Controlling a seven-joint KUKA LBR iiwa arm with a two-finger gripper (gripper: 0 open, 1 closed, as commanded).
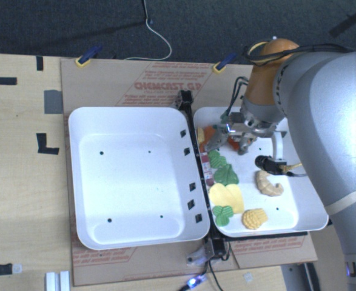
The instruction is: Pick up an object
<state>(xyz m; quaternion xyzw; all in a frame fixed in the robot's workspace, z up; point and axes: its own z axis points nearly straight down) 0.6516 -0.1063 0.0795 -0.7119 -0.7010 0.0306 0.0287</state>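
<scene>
I am hovering the hand [231, 137] low in the right bin's [287, 214] upper left, because an orange toy [209, 134] is lying just beside it. Whether the hand is apart or together, I cannot tell.

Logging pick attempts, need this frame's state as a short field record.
gripper: gripper low in the right bin, upper-left part as seen
nearest item: orange piece, just left of the gripper
other items: green leafy toy, yellow toy, corn cob, tan curved piece, all in the right bin
grasp: none confirmed
</scene>
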